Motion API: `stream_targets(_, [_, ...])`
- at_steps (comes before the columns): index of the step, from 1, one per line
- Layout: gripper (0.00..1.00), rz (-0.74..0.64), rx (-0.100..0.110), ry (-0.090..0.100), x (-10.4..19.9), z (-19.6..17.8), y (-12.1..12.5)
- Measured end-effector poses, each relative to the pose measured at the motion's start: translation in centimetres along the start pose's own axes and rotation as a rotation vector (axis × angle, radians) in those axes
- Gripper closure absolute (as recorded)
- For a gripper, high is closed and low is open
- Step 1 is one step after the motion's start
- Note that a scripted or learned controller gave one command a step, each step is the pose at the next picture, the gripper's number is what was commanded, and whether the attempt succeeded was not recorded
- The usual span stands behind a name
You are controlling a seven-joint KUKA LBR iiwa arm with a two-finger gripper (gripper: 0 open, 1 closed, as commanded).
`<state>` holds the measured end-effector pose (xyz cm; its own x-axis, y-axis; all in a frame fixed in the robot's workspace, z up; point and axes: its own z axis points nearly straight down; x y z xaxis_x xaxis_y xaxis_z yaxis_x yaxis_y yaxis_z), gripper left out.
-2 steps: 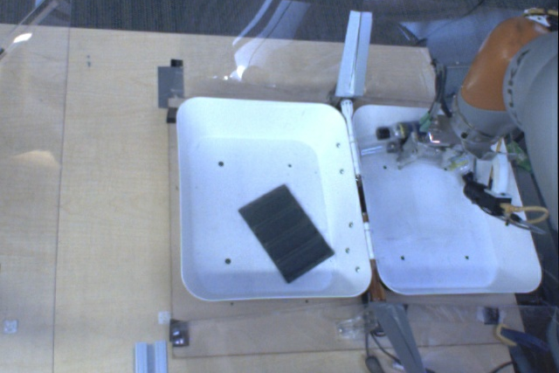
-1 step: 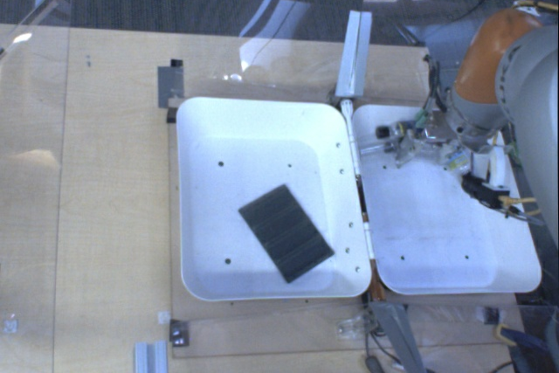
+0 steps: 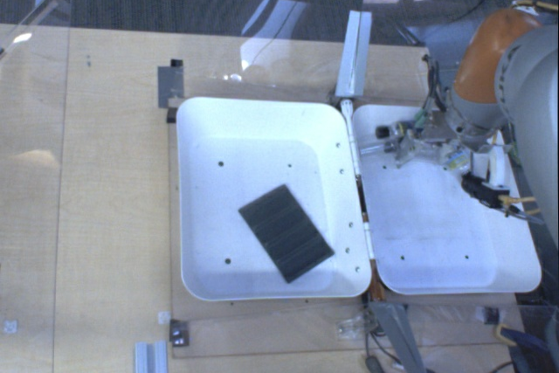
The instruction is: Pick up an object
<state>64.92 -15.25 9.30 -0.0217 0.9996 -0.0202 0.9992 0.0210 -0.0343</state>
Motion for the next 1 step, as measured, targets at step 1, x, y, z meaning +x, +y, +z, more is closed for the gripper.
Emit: stream_targets(1, [0.0, 0.039, -0.003, 0.028, -3.36, 0.69, 1.39])
